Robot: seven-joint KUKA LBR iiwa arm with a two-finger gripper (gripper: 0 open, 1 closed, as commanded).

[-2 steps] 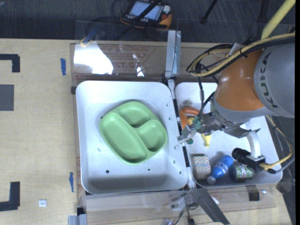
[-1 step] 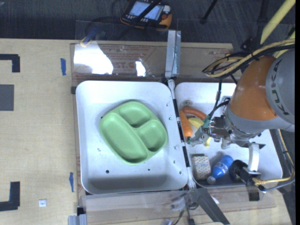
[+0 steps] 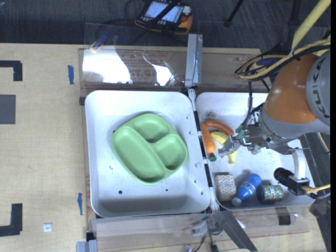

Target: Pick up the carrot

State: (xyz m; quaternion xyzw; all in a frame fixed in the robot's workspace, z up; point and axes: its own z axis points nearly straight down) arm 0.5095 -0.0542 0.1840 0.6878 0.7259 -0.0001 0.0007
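Two shallow white plastic bins with rounded corners sat side by side on a pale wooden bench. The left bin (image 3: 100, 140) held a smooth, glossy green plate (image 3: 149, 147), molded into three rounded compartments. The right bin (image 3: 231, 101) held a jumble of small items. The carrot (image 3: 209, 144), a short tapered orange piece with a green tip, lay against that bin's left wall, its green end pointing toward the viewer. Just beside it lay a curved orange-red pepper shape (image 3: 218, 125) and a yellow banana-like piece (image 3: 223, 139). Nearer the front edge lay a speckled, rounded block (image 3: 225, 185), a blue bottle (image 3: 247, 187) and a green can (image 3: 270, 193) on its side. The gripper (image 3: 234, 144) hung over the yellow piece, right of the carrot, its thin metal fingers slightly spread, pinching nothing.
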